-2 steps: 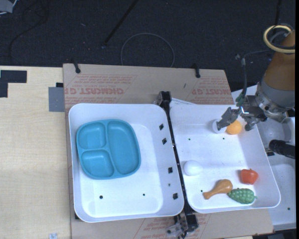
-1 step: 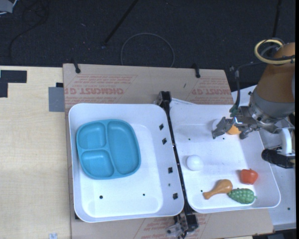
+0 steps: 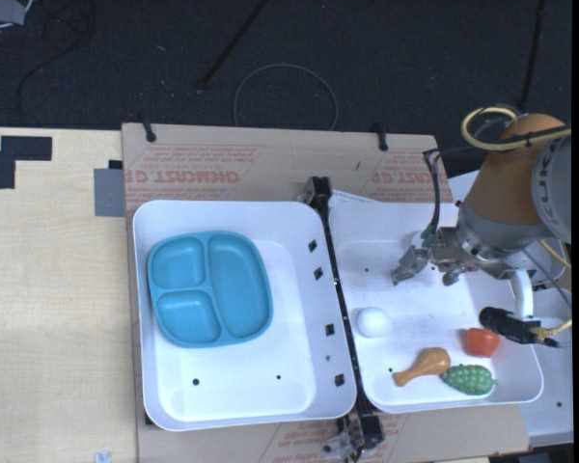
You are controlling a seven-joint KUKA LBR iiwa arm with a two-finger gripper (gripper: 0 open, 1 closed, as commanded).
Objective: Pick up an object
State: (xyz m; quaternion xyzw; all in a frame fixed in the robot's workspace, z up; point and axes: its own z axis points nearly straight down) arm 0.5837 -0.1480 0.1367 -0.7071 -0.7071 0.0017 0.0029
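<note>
Gripper [image 3: 427,264] hung open, holding nothing, over right bin [image 3: 386,228] center. Egg [image 3: 372,322] lay near bin's left wall; drumstick [image 3: 423,366], tomato [image 3: 481,341], green veg [image 3: 469,380] along near edge. Prob. light, stiff, slick plastic; drumstick's thin shank looked best grip.

Two white bins [image 3: 227,408], one blue divided plate [image 3: 210,288], one white ball [image 3: 372,322], one toy drumstick [image 3: 423,366], one red piece [image 3: 481,341], one green piece [image 3: 468,379]

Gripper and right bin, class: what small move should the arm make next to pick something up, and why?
Probably shift the gripper toward the white ball and descend. It hangs above bare floor of the right bin with nothing between its fingers, and the ball lies nearest, apart from the toy drumstick.
</note>
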